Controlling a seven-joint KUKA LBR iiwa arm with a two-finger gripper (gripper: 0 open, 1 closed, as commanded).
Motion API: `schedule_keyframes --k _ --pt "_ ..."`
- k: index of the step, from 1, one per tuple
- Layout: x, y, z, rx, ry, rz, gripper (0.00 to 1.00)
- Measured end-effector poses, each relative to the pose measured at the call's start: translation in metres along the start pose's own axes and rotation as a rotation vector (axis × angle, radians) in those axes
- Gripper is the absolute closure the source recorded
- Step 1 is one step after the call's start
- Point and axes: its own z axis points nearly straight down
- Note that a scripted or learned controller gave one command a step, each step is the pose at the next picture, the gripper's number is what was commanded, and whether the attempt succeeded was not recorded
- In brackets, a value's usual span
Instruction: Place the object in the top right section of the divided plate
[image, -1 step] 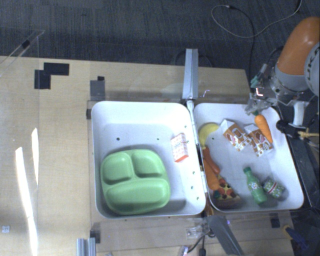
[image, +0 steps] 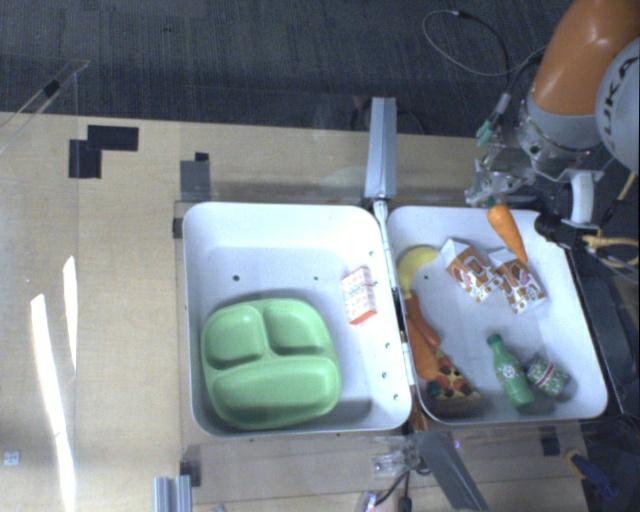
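Claw (image: 497, 192) just above carrot (image: 507, 231) — grip unclear

A green divided plate (image: 270, 360) lies flat in the left bin, toward its front left. It has two small sections at the back and one wide section in front, all bare.

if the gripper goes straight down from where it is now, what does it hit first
Probably the carrot, whose top end lies just beneath the gripper at the far edge of the right bin; depth is hard to judge from this slant.
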Motion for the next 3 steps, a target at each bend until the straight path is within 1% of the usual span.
schedule_keyframes --k 1,2,3 --pt "0.092 -0.043 -0.085 0.001 0.001 0.121 1.0" --pt "0.076 -0.017 -0.032 0.004 -0.001 0.288 1.0" --pt "0.081 -0.059 -0.061 0.003 0.0 0.402 1.0"
